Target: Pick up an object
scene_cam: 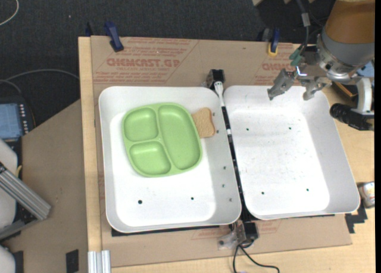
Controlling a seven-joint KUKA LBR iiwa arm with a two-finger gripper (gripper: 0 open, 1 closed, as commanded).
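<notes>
A green divided plate [162, 139] lies in the left bin [161, 206], toward its back. A tan cracker-like slab [205, 123] rests against the plate's right rim. My gripper [294, 89] hangs over the back edge of the right bin [292, 170], far from both objects. Its two fingers are spread apart, with nothing between them.
A black-and-white marker-like object [220, 96] lies along the seam between the two bins at the back. Blue clamps [113, 36] hold the cardboard base at its far edge. The arm's body stands at the upper right.
</notes>
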